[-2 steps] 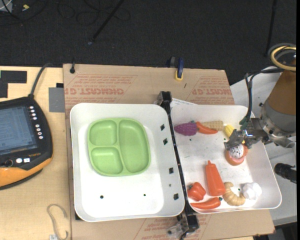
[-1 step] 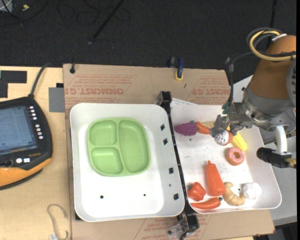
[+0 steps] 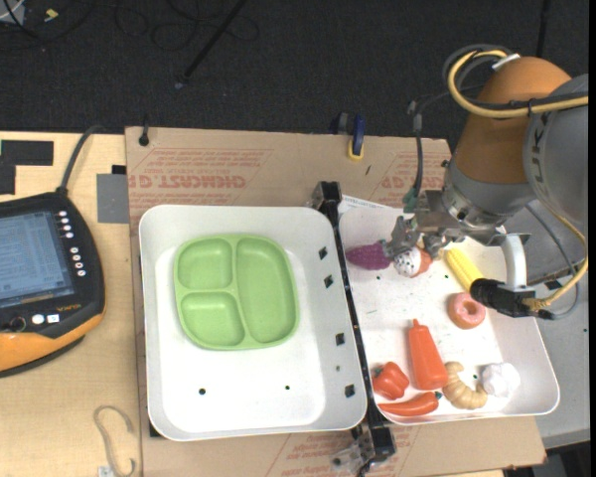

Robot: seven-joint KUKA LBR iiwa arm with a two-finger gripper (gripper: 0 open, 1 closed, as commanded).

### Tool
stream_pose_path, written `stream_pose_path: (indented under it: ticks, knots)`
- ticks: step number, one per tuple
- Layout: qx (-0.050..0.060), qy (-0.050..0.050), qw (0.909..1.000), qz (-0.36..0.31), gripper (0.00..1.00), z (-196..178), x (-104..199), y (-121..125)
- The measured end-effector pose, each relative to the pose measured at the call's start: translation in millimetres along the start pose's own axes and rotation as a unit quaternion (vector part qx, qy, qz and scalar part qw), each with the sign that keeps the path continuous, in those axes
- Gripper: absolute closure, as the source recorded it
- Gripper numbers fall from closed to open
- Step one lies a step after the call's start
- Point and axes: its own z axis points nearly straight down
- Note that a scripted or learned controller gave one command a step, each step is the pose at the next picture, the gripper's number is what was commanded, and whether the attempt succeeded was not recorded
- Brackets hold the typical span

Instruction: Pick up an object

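Pincer (image 3: 409, 238) near mirrored cardboard print (image 3: 201, 180)

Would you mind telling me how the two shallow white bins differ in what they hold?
The left white bin holds one thing, a light green plastic plate with three compartments; the right white bin holds many small toys, among them an orange bottle-shaped toy and a pink ring. The gripper is over the right bin, not the left. Both bins are shallow and white.
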Motion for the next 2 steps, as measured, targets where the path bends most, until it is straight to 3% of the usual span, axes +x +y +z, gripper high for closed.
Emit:
stream_pose_path:
  ticks: [1, 2]
  knots:
    - [-0.001, 0.000, 1.0000, 0.000, 1.00, -16.1, 41.6, 38.3]
    - [0.001, -0.001, 1.0000, 0.001, 1.00, 0.7, 40.7, 31.3]
